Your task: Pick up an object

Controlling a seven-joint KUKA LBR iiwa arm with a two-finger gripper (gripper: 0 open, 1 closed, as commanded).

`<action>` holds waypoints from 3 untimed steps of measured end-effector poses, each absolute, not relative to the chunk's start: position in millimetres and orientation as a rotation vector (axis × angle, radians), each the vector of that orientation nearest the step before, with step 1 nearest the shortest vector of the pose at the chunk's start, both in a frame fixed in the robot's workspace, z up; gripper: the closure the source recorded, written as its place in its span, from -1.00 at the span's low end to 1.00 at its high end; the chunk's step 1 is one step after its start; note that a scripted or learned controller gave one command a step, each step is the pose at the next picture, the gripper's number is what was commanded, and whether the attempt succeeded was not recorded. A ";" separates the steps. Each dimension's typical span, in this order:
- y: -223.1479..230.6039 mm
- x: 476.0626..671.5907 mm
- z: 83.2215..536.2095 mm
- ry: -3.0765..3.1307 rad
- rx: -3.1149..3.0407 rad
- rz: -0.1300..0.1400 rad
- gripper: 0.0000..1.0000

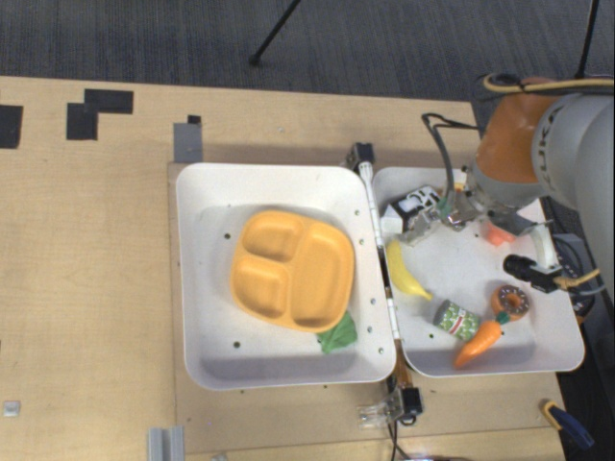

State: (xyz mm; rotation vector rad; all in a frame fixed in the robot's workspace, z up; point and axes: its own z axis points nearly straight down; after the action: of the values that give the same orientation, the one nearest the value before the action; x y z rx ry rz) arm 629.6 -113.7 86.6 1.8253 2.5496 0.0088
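- Nearest the camera, along the front of my right bin (567,353), an orange carrot (479,343) with a green top lies at a slant, touching a small green can (456,320) on its left.
- Just behind the carrot sits a round doughnut-like toy (510,302), orange with dark speckles.
- A yellow banana (405,273) lies by the bin's left wall, curved, one end toward the divider.
- In the left bin (192,257) a yellow sectioned plate (291,268) lies tilted; a green leaf-like piece (338,334) peeks from under its near edge, mostly hidden.
- My fingers (430,217) hang over the far left corner of the right bin, beside a black-and-white object (413,203) too small to make out.
- I cannot tell whether my fingers are released or clenched; the view is too blurred there.
- A small orange-red piece (497,235) lies partly hidden under my wrist.
- My arm (567,152) comes in from the right, cut off at the edge.
- The wooden counter (86,286) carries both bins.
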 end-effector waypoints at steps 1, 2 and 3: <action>-98.2 662.9 85.6 2.527 1.903 -0.040 -1.00; -100.4 662.3 95.5 2.528 1.901 -0.048 1.00; -85.8 670.1 228.9 2.696 1.598 0.004 1.00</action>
State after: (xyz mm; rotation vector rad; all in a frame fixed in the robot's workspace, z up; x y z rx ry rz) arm 670.1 -85.8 228.9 1.5982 2.6964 0.0042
